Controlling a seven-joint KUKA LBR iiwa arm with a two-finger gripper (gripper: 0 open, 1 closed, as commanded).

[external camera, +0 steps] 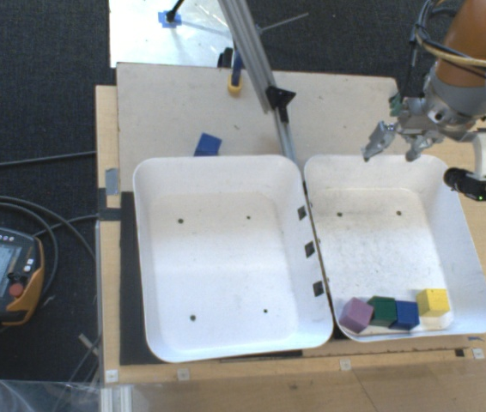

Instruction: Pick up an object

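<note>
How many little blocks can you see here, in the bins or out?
5. Four sit along the right bin's near edge: purple block, green block, blue block, yellow block. Another blue block lies on the board behind the left bin.

Four blocks [395, 312] in right bin [462, 230], near front wall

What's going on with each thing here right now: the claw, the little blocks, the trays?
gripper: open, holding nothing, above the far edge of the right bin
purple block: tilted, resting in the right bin's near corner
green block: resting beside the purple one
blue block: between green and yellow
yellow block: at the row's right end
right bin: holds all four blocks
loose blue block: on the bench behind the left bin
</note>
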